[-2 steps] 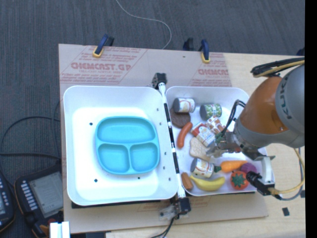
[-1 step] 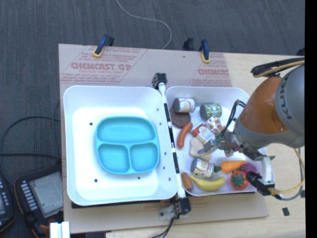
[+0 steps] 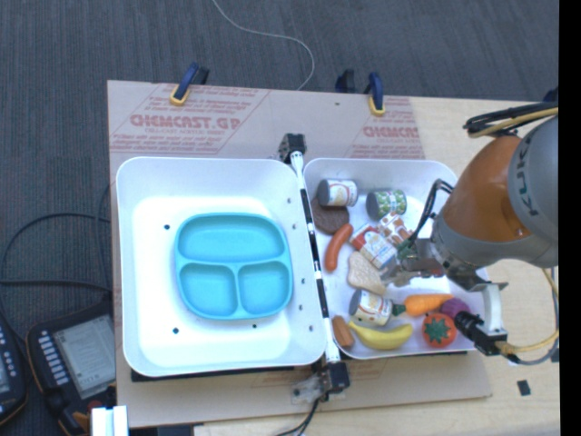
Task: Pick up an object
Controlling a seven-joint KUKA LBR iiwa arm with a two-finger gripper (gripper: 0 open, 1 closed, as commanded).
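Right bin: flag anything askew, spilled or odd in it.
Nothing looks spilled or damaged. The right bin holds jumbled toy food: two cans lie tipped on their sides near the far wall, and the banana rests along the near edge. The end effector sits among the items mid-bin.

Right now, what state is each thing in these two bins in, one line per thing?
Blue tray: flat, upright, compartments bare.
Banana: lying flat by the right bin's near wall.
Sausage: lying flat beside the divider.
White can: on its side.
Green can: on its side.
Gripper: low over the food pile.
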